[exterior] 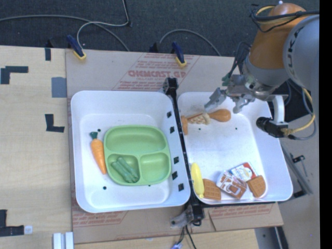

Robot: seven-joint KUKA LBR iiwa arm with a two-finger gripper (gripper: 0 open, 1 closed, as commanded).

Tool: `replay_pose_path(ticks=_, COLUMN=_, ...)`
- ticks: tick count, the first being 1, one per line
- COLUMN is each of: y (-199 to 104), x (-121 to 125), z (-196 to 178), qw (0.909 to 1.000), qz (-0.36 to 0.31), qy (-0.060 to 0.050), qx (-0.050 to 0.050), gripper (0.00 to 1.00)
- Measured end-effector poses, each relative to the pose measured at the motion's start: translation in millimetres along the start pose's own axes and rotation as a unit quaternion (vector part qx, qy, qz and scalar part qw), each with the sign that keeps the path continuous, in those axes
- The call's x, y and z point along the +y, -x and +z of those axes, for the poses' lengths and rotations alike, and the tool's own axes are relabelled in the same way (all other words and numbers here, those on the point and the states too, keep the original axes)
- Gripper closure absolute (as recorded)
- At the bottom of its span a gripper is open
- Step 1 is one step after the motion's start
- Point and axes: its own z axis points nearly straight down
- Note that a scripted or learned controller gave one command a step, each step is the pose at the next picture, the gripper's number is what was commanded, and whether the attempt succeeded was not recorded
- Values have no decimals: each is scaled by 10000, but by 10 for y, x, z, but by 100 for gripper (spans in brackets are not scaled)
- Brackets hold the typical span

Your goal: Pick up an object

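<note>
My gripper [226,103] hangs over the far part of the right bin [270,154], its two fingers spread apart with nothing between them. Just below and left of the fingertips lies a chicken drumstick toy [206,118]. At the near edge of the right bin lie a yellow banana [197,177], a brown bread piece [211,189], a red and white snack packet [235,180] and another brown piece [257,185]. In the left bin [85,118] an orange carrot [98,154] lies beside a green divided plate [140,153] holding green beans [124,170].
A black divider clip strip [176,134] runs between the two bins. Blue and yellow clamps [76,46] hold the cardboard at the far edge. Cables [104,22] trail over the dark floor behind.
</note>
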Motion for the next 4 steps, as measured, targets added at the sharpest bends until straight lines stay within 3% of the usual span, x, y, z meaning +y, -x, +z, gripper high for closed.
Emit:
replay_pose_path(ticks=1, y=-458, x=387, z=397, qw=10000, qz=-2, qy=-6, qx=1, gripper=0)
replay_pose_path(ticks=2, y=-816, x=477, z=392, qw=10000, qz=-3, qy=-4, qx=2, gripper=0)
replay_pose_path(ticks=3, y=35, x=471, z=758, qw=10000, qz=10, qy=-6, qx=-11, gripper=0)
replay_pose_path(ticks=4, y=-456, x=481, z=386, qw=10000, qz=-3, qy=3, qx=2, gripper=0)
